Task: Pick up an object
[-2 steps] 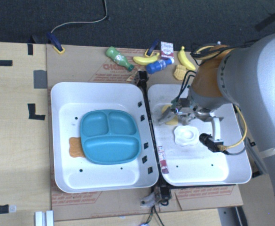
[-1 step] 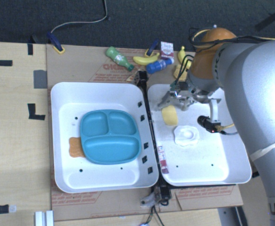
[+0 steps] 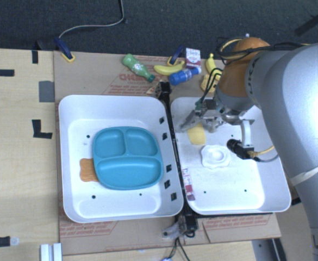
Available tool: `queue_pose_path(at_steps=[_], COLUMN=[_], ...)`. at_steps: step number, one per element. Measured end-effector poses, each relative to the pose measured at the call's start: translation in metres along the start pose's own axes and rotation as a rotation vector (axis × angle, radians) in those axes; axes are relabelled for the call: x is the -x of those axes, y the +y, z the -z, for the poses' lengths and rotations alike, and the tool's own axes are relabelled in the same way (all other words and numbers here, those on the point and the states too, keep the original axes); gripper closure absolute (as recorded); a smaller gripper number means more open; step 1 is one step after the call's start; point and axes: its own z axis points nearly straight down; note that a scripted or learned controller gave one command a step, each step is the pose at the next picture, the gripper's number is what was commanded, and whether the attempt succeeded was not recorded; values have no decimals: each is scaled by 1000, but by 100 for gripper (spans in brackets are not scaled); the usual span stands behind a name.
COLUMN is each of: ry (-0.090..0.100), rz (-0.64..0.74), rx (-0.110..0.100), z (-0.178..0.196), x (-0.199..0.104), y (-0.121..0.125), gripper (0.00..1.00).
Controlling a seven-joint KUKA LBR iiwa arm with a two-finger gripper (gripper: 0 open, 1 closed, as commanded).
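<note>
Two bins: two shallow white bins sit side by side on the desk, their inner walls touching along a black divider, likely so that things can pass from one to the other.
Left bin: it holds a blue divided plate, lying flat near the middle; an orange-tan piece peeks out from under the plate's left edge, mostly covered, so a grasp there looks awkward.
Back of desk: beyond the bins lie a green bottle, a yellow banana toy, a blue bottle and a small pink-and-white box, all close together, outside both bins and probably spare stock.
Right bin: it carries the likely targets, a pale yellow block near the left wall and a white rounded piece just beside it, toward the front.
Gripper: it hangs low over the back left of the right bin, just above the yellow block, which suggests the block is the thing chosen for pick-up.
Fingers: I cannot tell whether they are apart or together; the metal parts blur into one another, and nothing clearly sits between them.
Arm: the grey arm with its orange band covers the bin's right side, reaching in from the right.
Stage: judged from this, the approach is made but no object is lifted.
</note>
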Motion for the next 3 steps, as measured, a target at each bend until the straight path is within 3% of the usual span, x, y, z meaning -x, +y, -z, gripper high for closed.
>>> queue_pose_path(at_steps=[1,2,3], ry=[-1,-1,1], rz=[1,1,1], rx=[2,2,1], z=[11,11,1], x=[0,0,-2], y=[1,1,-34], gripper=[100,0,0])
